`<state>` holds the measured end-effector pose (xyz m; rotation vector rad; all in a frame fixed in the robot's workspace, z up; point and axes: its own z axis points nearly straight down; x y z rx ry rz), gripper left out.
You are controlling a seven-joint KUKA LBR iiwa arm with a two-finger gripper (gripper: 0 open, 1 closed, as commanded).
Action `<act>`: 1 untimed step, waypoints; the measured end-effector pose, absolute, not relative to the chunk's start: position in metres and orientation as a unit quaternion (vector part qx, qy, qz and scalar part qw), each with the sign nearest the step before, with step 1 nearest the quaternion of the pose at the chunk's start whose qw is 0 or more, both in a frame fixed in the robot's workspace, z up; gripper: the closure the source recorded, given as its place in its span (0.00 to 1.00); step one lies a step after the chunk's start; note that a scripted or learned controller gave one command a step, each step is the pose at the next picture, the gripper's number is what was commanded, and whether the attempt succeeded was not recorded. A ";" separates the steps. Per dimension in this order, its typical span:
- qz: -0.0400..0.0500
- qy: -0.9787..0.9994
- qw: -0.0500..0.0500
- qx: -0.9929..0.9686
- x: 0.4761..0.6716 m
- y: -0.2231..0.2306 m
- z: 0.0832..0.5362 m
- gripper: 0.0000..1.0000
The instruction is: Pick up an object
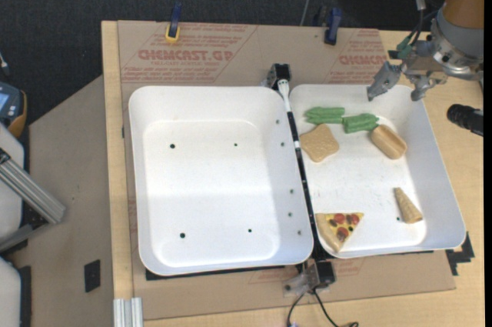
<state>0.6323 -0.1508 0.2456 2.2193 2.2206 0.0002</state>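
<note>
Pincer (399, 86), released and empty, hangs above the right white plastic bin's (438, 187) far edge, apparently poised over the green bean-shaped toys (342, 118).

Arm (465, 6): grey KUKA, enters from upper right, orange band above wrist, grey wrist section below it. Cables run along upper part. Wrist sits at far right, pointing down and toward view's left.
Gripper (400, 87): two-finger, fingers spread apart w/ clear gap, nothing between them. Left-hand finger (380, 83) angles out to view's left, tip lowest; other finger (420, 89) shorter in view, near wrist. Hangs in air.
</note>
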 end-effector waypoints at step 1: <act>0.000 0.707 0.001 0.707 0.632 -0.151 0.246 0.00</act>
